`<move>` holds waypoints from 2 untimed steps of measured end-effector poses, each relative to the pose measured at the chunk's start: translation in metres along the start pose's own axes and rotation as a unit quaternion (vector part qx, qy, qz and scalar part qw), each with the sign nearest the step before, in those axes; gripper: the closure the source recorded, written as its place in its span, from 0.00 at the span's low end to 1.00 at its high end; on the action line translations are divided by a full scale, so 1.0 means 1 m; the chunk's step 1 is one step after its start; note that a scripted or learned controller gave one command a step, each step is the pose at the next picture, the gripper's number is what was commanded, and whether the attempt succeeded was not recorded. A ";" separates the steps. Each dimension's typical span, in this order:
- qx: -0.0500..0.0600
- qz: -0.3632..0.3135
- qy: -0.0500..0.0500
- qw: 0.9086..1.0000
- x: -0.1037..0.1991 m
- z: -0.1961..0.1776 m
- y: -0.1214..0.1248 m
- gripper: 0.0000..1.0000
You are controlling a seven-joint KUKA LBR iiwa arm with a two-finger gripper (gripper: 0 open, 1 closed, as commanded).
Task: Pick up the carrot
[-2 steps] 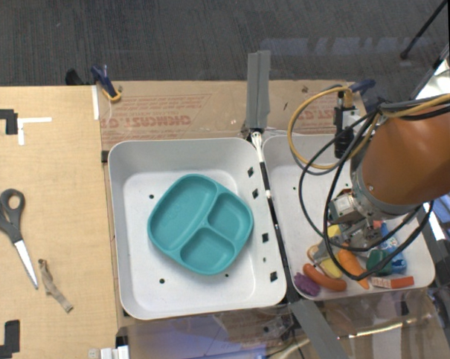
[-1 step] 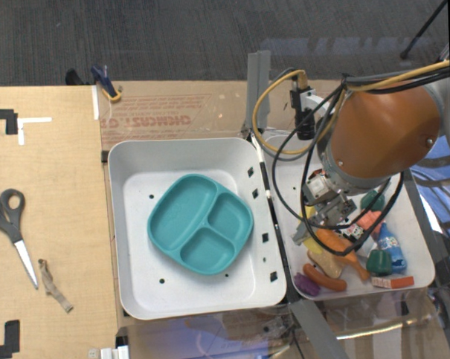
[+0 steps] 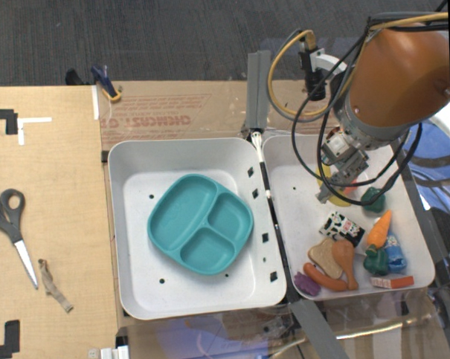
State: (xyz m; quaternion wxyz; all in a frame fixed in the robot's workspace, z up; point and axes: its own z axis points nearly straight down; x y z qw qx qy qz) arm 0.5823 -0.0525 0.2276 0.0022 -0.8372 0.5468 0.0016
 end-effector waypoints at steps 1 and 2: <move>0.001 0.061 0.000 0.998 0.059 -0.065 0.022 1.00; 0.000 0.060 0.000 0.998 0.059 -0.065 0.022 0.00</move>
